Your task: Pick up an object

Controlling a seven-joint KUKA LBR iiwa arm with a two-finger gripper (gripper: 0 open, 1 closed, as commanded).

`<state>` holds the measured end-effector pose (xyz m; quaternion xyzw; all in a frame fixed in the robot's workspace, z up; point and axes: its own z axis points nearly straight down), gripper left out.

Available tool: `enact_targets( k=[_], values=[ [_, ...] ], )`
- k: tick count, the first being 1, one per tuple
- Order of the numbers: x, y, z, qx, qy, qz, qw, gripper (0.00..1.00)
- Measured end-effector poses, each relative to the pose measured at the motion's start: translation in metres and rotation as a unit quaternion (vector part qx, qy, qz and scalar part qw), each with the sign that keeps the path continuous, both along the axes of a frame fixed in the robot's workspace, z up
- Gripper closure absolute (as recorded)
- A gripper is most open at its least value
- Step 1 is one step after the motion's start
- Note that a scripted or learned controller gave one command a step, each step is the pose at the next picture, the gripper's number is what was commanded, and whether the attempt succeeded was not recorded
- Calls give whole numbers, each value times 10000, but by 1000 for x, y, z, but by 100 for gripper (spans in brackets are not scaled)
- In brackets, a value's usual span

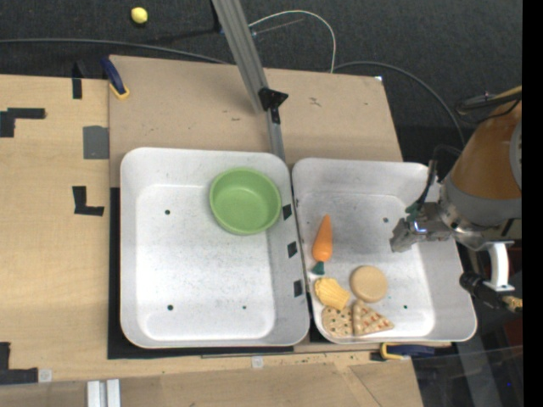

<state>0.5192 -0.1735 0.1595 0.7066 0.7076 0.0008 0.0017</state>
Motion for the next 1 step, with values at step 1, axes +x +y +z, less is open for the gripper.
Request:
enact_targets(
  k=[1],
  values=[
    [10,-4,52,-3,-2,2,10000,100]
  ],
)
